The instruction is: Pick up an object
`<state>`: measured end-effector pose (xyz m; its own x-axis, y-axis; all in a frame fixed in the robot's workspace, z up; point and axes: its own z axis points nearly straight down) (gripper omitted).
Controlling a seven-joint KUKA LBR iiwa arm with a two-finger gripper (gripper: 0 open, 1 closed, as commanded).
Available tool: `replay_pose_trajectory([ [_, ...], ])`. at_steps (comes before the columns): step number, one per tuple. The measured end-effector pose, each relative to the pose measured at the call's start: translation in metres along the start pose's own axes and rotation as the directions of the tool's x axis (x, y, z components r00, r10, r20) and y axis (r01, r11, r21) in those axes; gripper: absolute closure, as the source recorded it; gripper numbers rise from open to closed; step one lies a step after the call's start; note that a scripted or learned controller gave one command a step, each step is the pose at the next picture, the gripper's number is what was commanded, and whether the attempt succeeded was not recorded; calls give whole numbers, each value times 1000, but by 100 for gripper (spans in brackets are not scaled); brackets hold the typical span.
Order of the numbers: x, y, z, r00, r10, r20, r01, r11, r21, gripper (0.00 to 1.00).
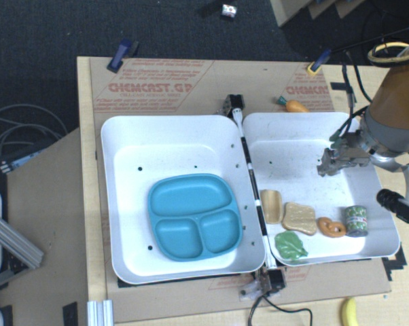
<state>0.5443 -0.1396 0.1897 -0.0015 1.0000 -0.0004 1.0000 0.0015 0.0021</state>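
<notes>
Tabletop [157,87] of brown printed cardboard carrying two shallow white plastic bins side by side. Left white bin [123,148] holds a blue three-compartment plastic tray [194,216], lying flat toward the bin's 6 o'clock side. Right white bin [293,145] holds five small items grouped along its 6 o'clock edge: a tan rounded bread-like piece [270,206] just beside the divider between the bins; a tan toast-shaped slice [299,218] touching or nearly touching it at 4 o'clock; a green leafy plastic piece [290,245] below these, near the bin's rim; an orange ring-shaped pretzel or doughnut toy [331,227] just beside the toast slice at 3 o'clock; and a small green-patterned can [356,220] just beside the ring, standing roughly upright.

Grey arm with orange band [395,104] enters from 3 o'clock and ends in the claw [330,163], which sits over the bare floor of the right bin, in its upper half. Whether the claw is spread or pressed together cannot be told at this resolution; nothing is seen between its tips. From the claw, the item cluster lies at 6 o'clock, well apart; the orange ring is almost directly below it, the can at about 5 o'clock, the bread-like pieces at 7 o'clock.

Small orange carrot-like object [294,105] rests on the tabletop outside the right bin's 12 o'clock rim.
</notes>
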Motion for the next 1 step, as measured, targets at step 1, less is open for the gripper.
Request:
replay_pose_trajectory([
  [1, 64, 114, -29, 1000, -1, -1, 1, 1000, 0, 100],
])
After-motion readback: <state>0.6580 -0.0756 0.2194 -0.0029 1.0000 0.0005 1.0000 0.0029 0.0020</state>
